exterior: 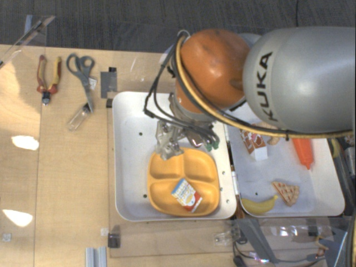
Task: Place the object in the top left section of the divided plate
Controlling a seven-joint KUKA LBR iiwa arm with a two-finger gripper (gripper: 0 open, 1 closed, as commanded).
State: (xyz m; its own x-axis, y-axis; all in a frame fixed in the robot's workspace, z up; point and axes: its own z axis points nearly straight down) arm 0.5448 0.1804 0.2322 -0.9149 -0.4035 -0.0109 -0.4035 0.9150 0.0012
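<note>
From above, I saw my gripper (169, 143) poised at the yellow divided plate (167, 196)'s upper left rim; its grip state I couldn't tell. A small packet (186, 194) lay lower right, diagonally away.

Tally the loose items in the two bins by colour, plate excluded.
Yellow: 1, banana
Orange: 1, carrot
Tan: 1, waffle slice
Red and white: 1, packet
Blue, white and red: 1, small carton lying on the plate
Total: 5
</note>
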